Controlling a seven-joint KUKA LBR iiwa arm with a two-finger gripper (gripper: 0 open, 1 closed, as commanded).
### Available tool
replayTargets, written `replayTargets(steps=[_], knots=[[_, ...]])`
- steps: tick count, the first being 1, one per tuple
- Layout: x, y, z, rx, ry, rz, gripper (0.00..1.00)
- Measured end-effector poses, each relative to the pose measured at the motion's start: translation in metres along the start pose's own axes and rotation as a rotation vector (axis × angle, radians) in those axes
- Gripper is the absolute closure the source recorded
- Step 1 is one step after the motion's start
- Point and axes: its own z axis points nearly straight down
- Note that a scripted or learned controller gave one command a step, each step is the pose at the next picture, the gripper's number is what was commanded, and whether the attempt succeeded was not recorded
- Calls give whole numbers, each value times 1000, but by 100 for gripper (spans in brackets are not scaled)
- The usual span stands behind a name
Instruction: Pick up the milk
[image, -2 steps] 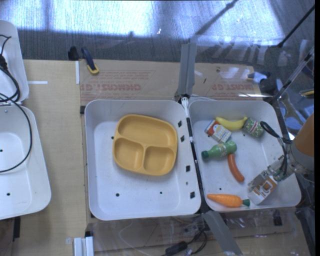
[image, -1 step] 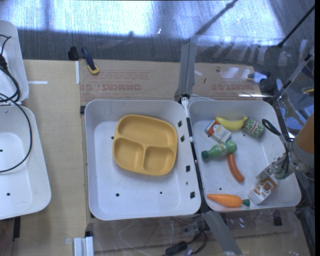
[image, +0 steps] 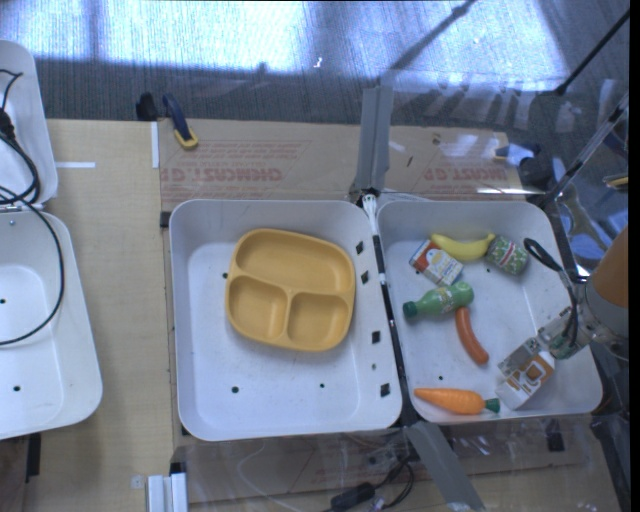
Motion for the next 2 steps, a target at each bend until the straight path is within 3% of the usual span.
replayTargets(steps=[1, 2], knots=[[-1, 1, -9, -2, -2, 2, 100], [-5, -3, -26, 0, -1, 291, 100]])
